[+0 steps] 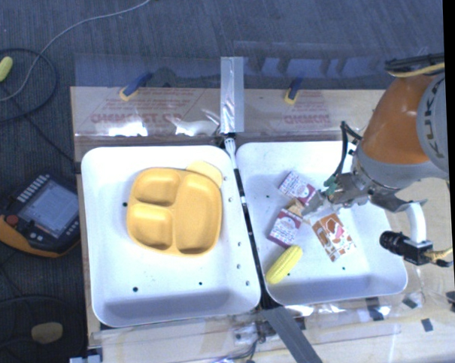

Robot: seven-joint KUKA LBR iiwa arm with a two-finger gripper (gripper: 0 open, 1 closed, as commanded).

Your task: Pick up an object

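The arm reaches in from the right over the right-hand bin (397,279), and its gripper (327,195) hangs low among a loose cluster of small packets. Whether it is spread or pressed together cannot be told from here; the tip is dark and small against the clutter, and nothing can be seen caught in it. The likeliest target, judging by closeness, is the red-and-white snack packet (333,236) just near of the tip, lying flat with its long axis running far-to-near and tilted a little. Just left of the tip sits a small brown packet (297,209), with a maroon sachet (295,184) on its far side and another maroon sachet (284,227) on its near side, all close together, so a descent here risks nudging a neighbour. A yellow toy corn cob (284,263) lies apart toward the near-left, its length slanting toward the bin's near corner, with open white floor around it. The right half of this bin's floor gives free room for a lift. The left bin (104,295) holds a yellow divided tray (174,209), well apart from the gripper.
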